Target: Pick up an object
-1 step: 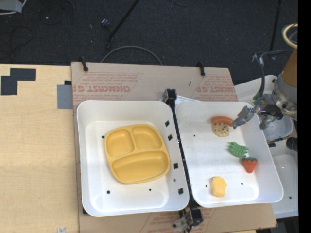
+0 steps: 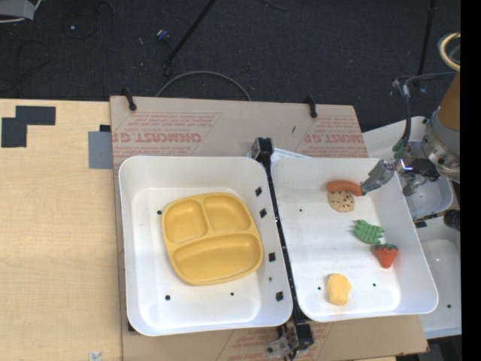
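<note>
The gripper (image 2: 373, 179) is seen at the right bin's (image 2: 316, 295) far right edge; whether its fingers are spread cannot be told. Just left of the fingertip lie a sausage (image 2: 343, 186) and cookie (image 2: 341, 200); nearer the camera, a green piece (image 2: 367, 232), strawberry (image 2: 386, 255) and yellow lump (image 2: 338, 289)

Two shallow white plastic bins sit side by side. The left bin (image 2: 143, 201) holds a yellow three-compartment tray (image 2: 213, 237). In the right bin (image 2: 421, 277) lie a round speckled cookie (image 2: 341, 200) touching an orange-red sausage (image 2: 343, 186), a green leafy toy (image 2: 367, 232), a red strawberry (image 2: 386, 255) and a yellow lump (image 2: 338, 289). The grey gripper (image 2: 373, 180) hovers beside the sausage.
</note>
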Controlling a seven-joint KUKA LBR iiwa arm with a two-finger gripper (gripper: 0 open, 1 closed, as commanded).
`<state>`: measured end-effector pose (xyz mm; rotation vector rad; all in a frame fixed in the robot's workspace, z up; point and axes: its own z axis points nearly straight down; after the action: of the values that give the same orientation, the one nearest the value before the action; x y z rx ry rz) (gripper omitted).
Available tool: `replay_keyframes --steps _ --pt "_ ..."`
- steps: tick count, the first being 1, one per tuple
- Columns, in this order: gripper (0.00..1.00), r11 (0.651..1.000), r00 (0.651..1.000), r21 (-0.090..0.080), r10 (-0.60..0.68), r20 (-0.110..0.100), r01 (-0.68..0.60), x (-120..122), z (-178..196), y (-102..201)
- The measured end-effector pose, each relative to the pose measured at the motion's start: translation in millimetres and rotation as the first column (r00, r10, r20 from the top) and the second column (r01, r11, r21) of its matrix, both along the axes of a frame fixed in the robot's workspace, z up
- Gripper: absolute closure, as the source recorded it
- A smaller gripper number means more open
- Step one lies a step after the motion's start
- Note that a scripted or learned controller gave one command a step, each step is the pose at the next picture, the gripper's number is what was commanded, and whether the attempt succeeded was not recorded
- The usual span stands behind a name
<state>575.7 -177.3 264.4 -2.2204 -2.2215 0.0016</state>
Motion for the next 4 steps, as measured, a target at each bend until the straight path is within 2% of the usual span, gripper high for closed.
replay_keyframes --steps 1,2,3,4 --pt "0.0 1.0 1.0 0.003 0.0 -0.007 0.0 5 -63 4" --pt "0.0 1.0 1.0 0.002 -0.001 -0.007 0.001 -1 -121 -4" --pt "0.0 1.0 1.0 -0.002 0.0 0.004 0.0 0 -171 -4" --pt "1.0 1.0 1.0 -0.006 -0.002 0.011 0.002 2 -155 -6"
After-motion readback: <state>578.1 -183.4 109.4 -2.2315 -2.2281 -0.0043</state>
